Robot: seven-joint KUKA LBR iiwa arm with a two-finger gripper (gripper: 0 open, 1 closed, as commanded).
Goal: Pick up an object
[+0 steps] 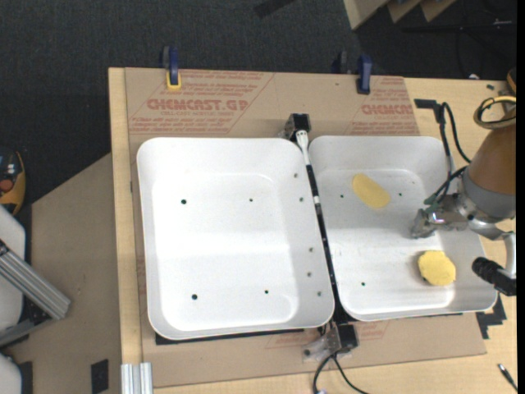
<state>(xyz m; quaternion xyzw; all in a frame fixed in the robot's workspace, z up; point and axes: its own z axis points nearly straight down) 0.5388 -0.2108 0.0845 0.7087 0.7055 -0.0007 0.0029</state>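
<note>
The gripper [426, 222] sits low inside the right bin [385, 294], near its right wall, with the grey arm [492, 183] and its orange band coming in from the right edge of the camera view. Whether it is apart or together I cannot tell; the tip is small and dark against the white floor, and nothing is visibly caught in it.

There are two yellow things to choose from, both in the right bin. One is a flattish oval piece [371, 192] lying toward the back, up and to the left of the gripper. The other is a rounder lump [436, 268] near the front right corner, just below the gripper and closer to it. Neither touches the gripper.

What could go wrong: the gripper stands between the two pieces rather than over either, so closing here would likely catch only air. The lump sits near the bin's front rim and right wall (a cramped spot), so a descent there might knock the wall or nudge the lump away instead of straddling it. The oval piece looks low and flat, which may let it slip out from under a shallow pinch.

Count: two white bins, the left bin [221, 228] alongside the right one on the counter [246, 97]; two yellow pieces; two blue clamps [171, 60] at the back edge; one arm, one gripper.
</note>
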